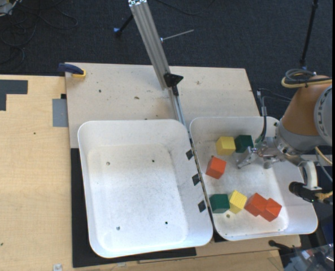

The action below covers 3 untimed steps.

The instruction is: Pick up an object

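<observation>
The right bin (296,226) holds several blocks. A yellow block (225,145) and a dark green block (244,142) sit side by side near its far edge. An orange block (215,167) lies to their front left. Along the near edge lie a green block (218,202), a second yellow block (237,201) and a red block (263,206). My gripper (256,157) hangs low over the bin's middle right, just to the right of the dark green block. No block shows inside it.
The left bin (83,133) stands beside the right one, their rims joined by black clips (195,179). A slanted aluminium post (153,41) rises behind the bins. A blue clamp (71,69) sits at the bench's far left corner.
</observation>
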Available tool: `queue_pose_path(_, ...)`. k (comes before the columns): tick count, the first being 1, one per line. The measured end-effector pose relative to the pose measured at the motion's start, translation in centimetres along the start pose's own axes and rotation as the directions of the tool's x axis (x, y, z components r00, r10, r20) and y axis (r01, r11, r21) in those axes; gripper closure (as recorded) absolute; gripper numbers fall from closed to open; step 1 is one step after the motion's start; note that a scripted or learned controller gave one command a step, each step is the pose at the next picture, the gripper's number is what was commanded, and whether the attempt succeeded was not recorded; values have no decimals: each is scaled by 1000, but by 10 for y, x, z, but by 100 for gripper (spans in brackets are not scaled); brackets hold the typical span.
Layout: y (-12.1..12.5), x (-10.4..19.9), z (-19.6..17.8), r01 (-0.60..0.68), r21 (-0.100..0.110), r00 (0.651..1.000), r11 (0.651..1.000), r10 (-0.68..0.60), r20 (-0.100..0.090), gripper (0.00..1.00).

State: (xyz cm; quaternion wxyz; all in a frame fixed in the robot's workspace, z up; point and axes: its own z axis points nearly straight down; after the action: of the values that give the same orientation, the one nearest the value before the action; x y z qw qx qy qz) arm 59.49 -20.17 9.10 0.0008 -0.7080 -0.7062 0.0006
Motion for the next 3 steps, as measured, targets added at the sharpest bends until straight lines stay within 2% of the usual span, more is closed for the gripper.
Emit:
queue_pose_path(1,0,0,-10,-3,1,1000,1000,3,-1,100)
queue_pose_path(2,-7,-6,-59,-1,-4,1000,1000,1,1,100)
queue_pose_path(3,-3,-1,-104,5,-5,1000,1000,-5,1,100)
